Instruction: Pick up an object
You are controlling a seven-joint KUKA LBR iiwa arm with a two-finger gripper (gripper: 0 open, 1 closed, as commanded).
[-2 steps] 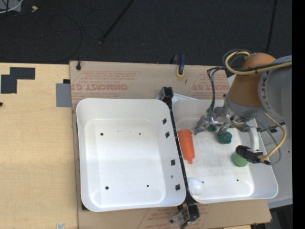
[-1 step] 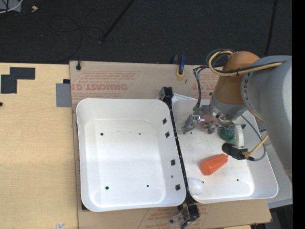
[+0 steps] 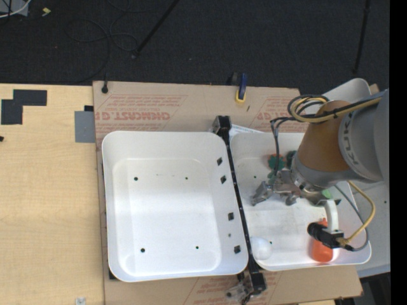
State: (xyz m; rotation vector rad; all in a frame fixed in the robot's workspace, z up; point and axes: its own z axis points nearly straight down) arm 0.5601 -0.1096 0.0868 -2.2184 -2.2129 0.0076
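Note:
My gripper (image 3: 273, 198) hangs low over the middle of the right bin (image 3: 287, 259), fingers pointing down and spread open, with bare white floor showing between them. A small green object (image 3: 277, 162) lies just behind the gripper, toward the bin's far wall, partly hidden by the wrist. An orange object (image 3: 322, 251) sits in the near right corner of the same bin. A white ball (image 3: 261, 247) rests near the front left corner, close to the divider. None of them is touching the fingers.
The left bin (image 3: 121, 170) sits beside the right one, the two joined by a black clipped seam (image 3: 230, 189). Both rest on a cardboard sheet (image 3: 159, 107). The arm's grey and orange body (image 3: 337, 145) covers the right bin's far right part.

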